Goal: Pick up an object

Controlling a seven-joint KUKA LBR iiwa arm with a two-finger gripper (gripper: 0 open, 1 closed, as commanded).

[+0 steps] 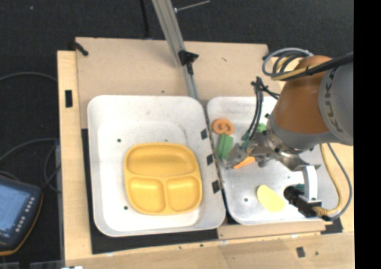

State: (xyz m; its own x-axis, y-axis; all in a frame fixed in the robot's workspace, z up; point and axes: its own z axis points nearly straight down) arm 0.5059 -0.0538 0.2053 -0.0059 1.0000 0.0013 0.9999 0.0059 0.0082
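The arm reaches in from the right over the right bin, its gripper low near that bin's left side, just beside a green piece and an orange ring; I cannot tell how the gripper is set. A yellow oval lies nearer the front of the same bin, while a yellow divided tray sits in the left bin

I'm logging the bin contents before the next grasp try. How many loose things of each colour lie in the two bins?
Yellow: 2, a compartment plastic tray and a flat oval piece
Orange: 2, a small round ring and a thin stick-like piece
Green: 1, a short cylinder
Total: 5
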